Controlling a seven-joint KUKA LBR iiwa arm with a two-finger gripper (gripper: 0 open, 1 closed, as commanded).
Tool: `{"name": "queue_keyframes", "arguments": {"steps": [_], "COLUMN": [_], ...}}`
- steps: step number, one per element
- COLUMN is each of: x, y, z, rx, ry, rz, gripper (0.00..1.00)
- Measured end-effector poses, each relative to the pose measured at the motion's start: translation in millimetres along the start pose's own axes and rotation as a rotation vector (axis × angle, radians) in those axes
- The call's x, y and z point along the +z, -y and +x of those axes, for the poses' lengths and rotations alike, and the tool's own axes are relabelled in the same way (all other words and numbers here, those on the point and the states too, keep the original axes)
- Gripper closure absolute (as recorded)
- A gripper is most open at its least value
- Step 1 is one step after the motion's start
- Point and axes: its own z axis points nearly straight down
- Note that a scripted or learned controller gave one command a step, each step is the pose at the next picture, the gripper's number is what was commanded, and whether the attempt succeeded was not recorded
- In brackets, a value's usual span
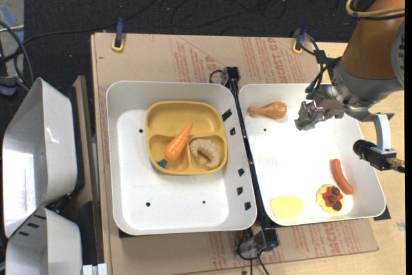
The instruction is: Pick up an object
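The gripper (311,116) is seen over the right bin (367,142), near the chicken drumstick (269,111); its state cannot be told. A miss is risked, since the drumstick lies just beside, not beneath.

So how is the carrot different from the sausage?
The carrot is orange and tapered, with a green end; the sausage is red-orange and evenly thick. The carrot lies on the yellow plate in the left bin; the sausage lies directly on the right bin floor. Both are toy food, lying slanted.
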Motion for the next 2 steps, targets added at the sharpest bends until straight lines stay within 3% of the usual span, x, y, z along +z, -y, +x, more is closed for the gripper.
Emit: {"name": "queue_keyframes", "arguments": {"steps": [2], "x": [20.8], "y": [-33.5], "z": [104.5], "rx": [-0.001], "ry": [-0.001], "rz": [-0.001], "gripper": [1.0]}}
